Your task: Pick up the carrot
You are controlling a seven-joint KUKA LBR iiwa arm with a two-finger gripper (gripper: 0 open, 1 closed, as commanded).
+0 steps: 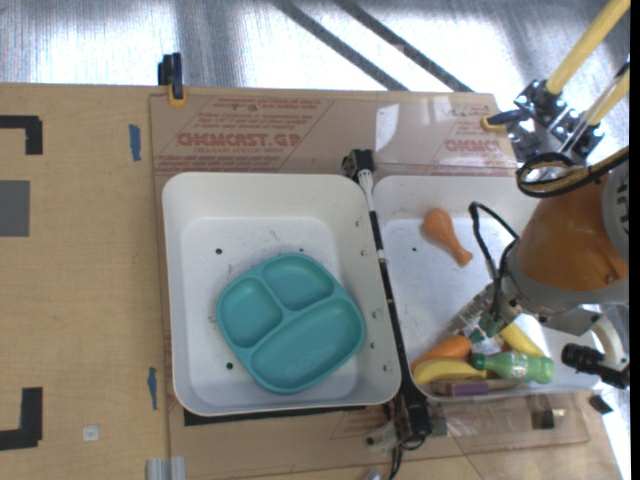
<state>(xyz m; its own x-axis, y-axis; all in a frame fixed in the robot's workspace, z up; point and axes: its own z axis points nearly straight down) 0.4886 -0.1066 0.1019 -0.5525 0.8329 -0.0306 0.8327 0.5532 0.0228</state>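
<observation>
Gripper (pixel 487 320) low in right bin (pixel 400 230), just above carrot (pixel 447 349) among banana (pixel 445 370) and green bottle (pixel 515 367). Jaw state: cannot tell. Carrot not yet lifted.

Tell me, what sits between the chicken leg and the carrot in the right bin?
Nothing: in the camera view, bare white bin floor separates the chicken leg from the carrot.
</observation>
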